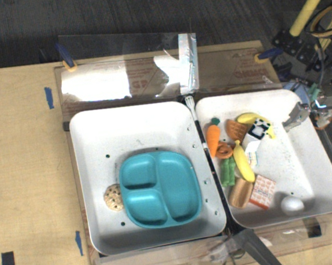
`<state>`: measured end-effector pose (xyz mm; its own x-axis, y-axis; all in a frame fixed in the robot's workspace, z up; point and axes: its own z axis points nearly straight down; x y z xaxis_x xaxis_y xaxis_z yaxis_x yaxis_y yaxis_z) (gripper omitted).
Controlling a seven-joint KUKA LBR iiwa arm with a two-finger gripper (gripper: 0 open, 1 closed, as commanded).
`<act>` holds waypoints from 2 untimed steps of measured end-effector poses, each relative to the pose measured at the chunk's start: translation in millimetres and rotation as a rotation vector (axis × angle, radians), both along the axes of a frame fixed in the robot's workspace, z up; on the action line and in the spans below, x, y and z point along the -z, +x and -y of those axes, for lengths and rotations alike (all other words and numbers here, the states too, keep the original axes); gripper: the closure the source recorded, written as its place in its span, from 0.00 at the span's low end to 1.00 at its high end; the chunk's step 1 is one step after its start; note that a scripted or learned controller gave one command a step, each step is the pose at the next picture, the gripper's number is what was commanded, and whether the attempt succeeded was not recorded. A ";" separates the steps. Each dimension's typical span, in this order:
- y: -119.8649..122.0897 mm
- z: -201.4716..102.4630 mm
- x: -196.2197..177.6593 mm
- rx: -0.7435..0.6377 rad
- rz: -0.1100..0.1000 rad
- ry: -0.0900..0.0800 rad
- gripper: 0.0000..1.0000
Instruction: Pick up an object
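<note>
- Dark carpet lay behind the bench (22, 148), which bore two shallow white bins side by side: the left bin (93, 132) and the right bin (318, 181).
- At the right bin's far right rim sat the gripper (300, 115), a grey metal piece poking in over the edge; whether it was spread or closed I could not tell (the part was small and half lost against cables), and nothing showed between its tips.
- Nearest it lay a small banana (248, 117) touching a black-and-white block (261, 128), both well apart from the tool.
- Beyond them a brown piece (236, 129), an orange carrot (214, 137), a long banana (243, 162), a green vegetable (227, 174), a bread-like roll (241, 193) and a red-and-white packet (262, 191) crowded together, many touching.
- A pale round object (292, 204) sat alone near the front wall.
- In the left bin sat a teal divided plate (159, 187) with a cookie (113, 197) just beside its left edge.
- Risks, as I judged them: a descent into the crowded pile could wedge a finger between neighbours, shove things aside, or catch two at once; the curved, smooth bananas could slip out of a pinch.
- Starting at the rim, the tool might also clip the bin wall on its way in.
- The lone round object looked likely to roll away from a closing grip.
</note>
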<state>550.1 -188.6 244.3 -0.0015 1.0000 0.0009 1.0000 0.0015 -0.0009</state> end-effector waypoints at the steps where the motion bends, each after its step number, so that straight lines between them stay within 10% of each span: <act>1: 1.8 -52.2 128.7 0.019 -0.012 0.003 0.00; 2: 45.2 -78.7 151.9 -0.184 0.011 -0.005 0.00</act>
<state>595.3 -109.9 92.4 -0.1845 0.9828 -0.0048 0.9828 0.1845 0.0099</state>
